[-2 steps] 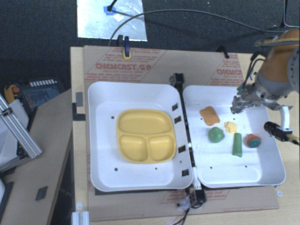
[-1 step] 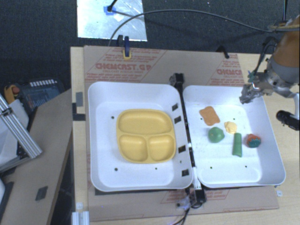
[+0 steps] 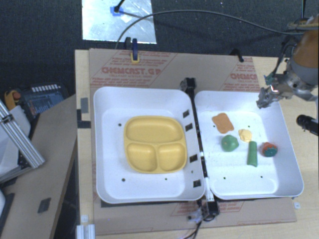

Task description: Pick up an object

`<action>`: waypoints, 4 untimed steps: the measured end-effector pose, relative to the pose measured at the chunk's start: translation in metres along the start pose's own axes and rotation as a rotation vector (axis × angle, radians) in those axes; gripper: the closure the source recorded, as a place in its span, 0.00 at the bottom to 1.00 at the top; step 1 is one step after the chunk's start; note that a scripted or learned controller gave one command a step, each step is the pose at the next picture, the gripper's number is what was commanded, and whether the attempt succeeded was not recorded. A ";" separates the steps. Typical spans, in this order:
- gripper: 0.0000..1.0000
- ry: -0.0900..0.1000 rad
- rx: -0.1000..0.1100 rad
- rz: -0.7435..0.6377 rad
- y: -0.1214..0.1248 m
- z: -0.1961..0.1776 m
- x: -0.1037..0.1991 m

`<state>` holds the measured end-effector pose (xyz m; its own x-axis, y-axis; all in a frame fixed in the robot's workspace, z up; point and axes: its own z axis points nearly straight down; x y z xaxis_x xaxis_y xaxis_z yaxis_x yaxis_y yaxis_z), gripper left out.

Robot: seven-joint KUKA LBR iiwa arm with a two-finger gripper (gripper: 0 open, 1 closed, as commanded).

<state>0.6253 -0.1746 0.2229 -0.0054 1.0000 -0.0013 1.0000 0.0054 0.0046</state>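
The left bin (image 3: 107,133) carries a yellow three-compartment tray (image 3: 153,143). The right bin (image 3: 279,183) holds five small pieces, all likely light, stiff plastic toys. At its centre lies an orange slab (image 3: 222,122); at five o'clock from that sits a green ball (image 3: 230,143), round and apt to roll. The green stick (image 3: 252,153), at four o'clock from the ball, looks easiest: pinch across its narrow middle. A pale yellow lump (image 3: 244,135) and a red-and-teal piece (image 3: 269,149) flank it. The gripper (image 3: 264,99) hovers at the bin's one o'clock corner, carrying nothing visible; its opening I cannot tell.
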 end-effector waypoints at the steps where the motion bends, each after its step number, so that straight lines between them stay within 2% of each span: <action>1: 1.00 0.002 0.003 -0.003 0.005 0.005 0.044; 2: 1.00 0.003 0.003 -0.004 0.005 0.012 0.099; 3: 1.00 0.004 0.001 -0.005 0.022 0.003 0.150; 4: 1.00 0.003 0.002 -0.004 0.029 0.011 0.206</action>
<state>0.6532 0.0314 0.2114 -0.0096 1.0000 0.0013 0.9999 0.0096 0.0030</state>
